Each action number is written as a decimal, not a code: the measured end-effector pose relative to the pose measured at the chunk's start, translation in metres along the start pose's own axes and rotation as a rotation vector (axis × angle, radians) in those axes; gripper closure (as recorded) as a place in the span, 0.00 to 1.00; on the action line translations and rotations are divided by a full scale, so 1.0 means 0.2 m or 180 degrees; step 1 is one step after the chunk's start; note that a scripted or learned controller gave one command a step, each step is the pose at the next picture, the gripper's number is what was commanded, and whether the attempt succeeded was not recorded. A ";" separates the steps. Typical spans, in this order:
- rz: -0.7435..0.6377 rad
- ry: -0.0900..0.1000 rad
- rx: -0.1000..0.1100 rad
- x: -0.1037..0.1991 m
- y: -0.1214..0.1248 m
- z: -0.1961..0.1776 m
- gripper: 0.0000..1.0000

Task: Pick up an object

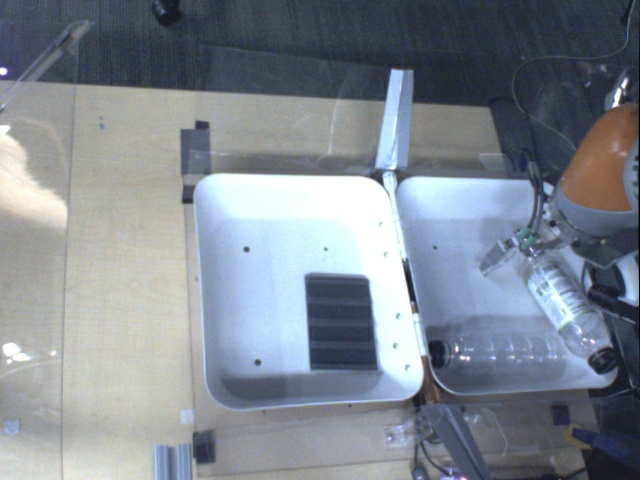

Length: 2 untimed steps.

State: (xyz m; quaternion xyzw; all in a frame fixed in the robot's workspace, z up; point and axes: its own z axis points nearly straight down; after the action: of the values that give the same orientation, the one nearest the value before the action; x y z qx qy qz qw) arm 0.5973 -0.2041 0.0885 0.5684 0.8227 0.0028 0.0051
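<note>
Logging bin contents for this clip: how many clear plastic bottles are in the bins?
2, both in the right bin. One bottle lies along its near wall, black cap at left. The other bottle lies slanted below the gripper. The arm may hide more.

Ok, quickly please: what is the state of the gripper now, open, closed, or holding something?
Gripper: cannot be told; it sits low in the right bin, at the top end of a clear plastic bottle.

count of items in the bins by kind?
Clear plastic bottles: 2, both in the right bin, one lying along the near wall, one slanted at the right side.
Dark ribbed block: 1, in the left bin.
Total: 3
</note>
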 end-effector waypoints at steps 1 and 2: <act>-0.0232 -0.0002 0.0002 0.00 0.00 0.00 0.00; -0.0317 -0.0002 0.0005 -0.01 0.02 0.00 0.00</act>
State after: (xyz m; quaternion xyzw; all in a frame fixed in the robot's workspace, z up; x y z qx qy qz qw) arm 0.6009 -0.2045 0.0886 0.5267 0.8500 0.0017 0.0050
